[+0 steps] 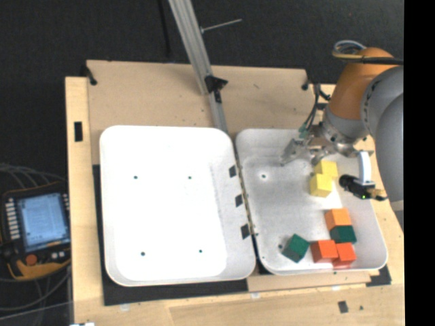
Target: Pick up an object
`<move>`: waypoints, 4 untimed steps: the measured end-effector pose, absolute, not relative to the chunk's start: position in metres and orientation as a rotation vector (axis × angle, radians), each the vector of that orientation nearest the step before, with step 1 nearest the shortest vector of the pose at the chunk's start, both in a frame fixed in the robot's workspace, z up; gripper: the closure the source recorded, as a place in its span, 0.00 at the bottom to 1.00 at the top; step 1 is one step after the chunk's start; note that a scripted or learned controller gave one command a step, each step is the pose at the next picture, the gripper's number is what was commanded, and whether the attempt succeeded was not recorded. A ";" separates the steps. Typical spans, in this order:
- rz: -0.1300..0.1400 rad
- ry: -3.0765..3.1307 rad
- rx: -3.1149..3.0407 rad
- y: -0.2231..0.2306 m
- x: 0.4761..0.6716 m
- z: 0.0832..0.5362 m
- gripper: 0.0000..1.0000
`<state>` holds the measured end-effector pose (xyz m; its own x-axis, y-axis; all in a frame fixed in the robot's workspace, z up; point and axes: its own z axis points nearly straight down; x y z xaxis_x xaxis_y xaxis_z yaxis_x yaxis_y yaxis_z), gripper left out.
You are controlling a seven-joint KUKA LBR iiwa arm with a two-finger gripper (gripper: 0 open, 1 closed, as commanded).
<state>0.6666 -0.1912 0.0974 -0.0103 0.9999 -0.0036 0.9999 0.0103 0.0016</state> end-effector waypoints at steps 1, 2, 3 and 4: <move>-0.002 2.230 2.200 -0.193 0.667 0.111 1.00; 0.006 2.218 2.214 -0.199 0.662 0.169 1.00; 0.005 2.221 2.212 -0.205 0.667 0.216 1.00; 0.005 2.223 2.212 -0.206 0.668 0.247 1.00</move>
<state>0.6682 -0.2056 0.2470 -0.0052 1.0000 -0.0015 1.0000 0.0052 0.0059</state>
